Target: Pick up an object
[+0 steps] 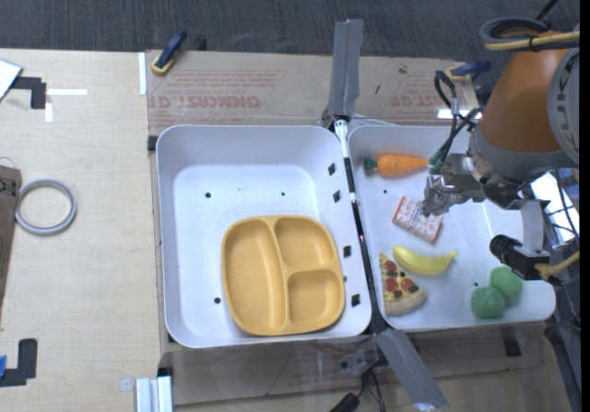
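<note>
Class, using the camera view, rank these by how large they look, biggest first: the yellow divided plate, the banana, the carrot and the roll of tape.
1. yellow divided plate
2. roll of tape
3. banana and carrot: too alike to rank.

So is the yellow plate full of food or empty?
Empty. The yellow plate lies flat in the left bin, and all three of its sections show bare yellow. The toy food sits in the right bin.

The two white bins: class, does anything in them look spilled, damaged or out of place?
Nothing stands out. The yellow sectioned plate lies flat in the left bin; the toy foods lie apart in the right bin, the end effector above the red-and-white wafer.
</note>
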You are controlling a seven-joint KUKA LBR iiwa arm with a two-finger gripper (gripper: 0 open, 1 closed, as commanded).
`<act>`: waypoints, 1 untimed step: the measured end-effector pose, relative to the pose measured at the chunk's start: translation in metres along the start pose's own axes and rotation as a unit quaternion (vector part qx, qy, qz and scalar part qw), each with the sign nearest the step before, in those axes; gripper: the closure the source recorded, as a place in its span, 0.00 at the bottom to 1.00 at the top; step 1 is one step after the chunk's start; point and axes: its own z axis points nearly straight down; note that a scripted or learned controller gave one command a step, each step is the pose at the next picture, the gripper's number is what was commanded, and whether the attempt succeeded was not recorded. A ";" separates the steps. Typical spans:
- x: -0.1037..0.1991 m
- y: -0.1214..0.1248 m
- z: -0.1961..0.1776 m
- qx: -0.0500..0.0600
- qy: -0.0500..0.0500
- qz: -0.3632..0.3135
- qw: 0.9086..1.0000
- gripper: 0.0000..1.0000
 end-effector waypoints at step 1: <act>0.036 -0.003 -0.018 0.000 0.000 0.051 0.999 1.00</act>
